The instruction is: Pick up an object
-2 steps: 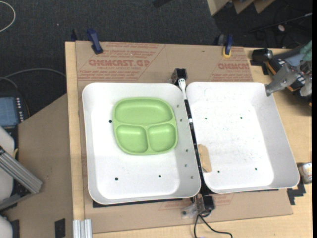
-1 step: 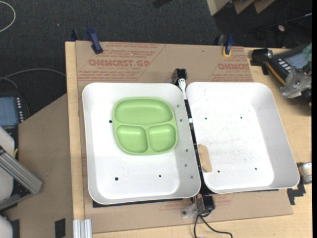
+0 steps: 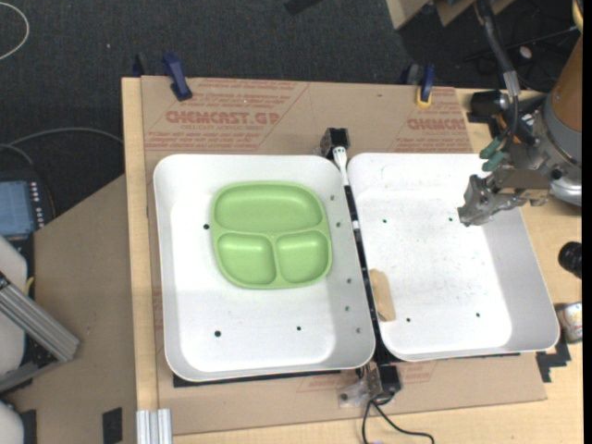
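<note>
A light green divided plate (image 3: 271,234) with three compartments lies flat in the left white bin (image 3: 194,322), toward its far half. My gripper (image 3: 474,208) hangs over the right white bin (image 3: 444,313), near its far right side, well away from the plate. Nothing shows between its fingers. The arm comes in from the right edge behind it.
A tan strip of tape (image 3: 382,296) sits on the left rim of the right bin. Blue and yellow clamps (image 3: 177,77) hold the cardboard bench top at the back. A black clip (image 3: 335,141) sits between the bins at the far end.
</note>
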